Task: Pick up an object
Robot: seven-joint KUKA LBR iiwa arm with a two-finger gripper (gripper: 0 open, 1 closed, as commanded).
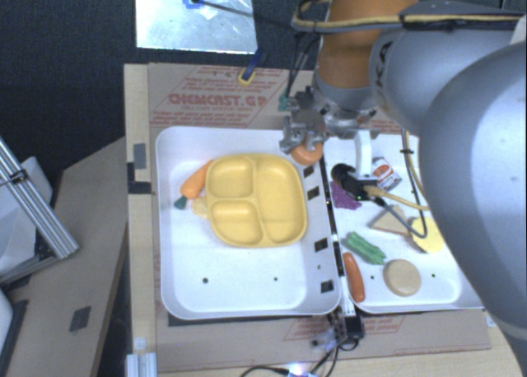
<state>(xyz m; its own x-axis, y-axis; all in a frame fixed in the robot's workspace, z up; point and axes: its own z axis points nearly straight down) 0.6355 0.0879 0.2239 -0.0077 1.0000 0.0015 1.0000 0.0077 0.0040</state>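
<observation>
My gripper (302, 143) hangs over the back right corner of the left bin (177, 285), close to the divider between the bins. A small orange piece (308, 154) sits right at its tip, and I cannot make out whether it is gripped or merely lying beneath. A yellow divided plate (251, 200) fills the middle of the left bin. An orange carrot (194, 179) lies against the plate's left edge.
The right bin (428, 293) holds a purple piece (344, 195), a green pickle (365, 248), a red sausage (354, 276), a tan round disc (403, 277), a red-and-white packet (384, 174) and a wooden triangle (397, 221). The arm's grey bulk covers that bin's right side.
</observation>
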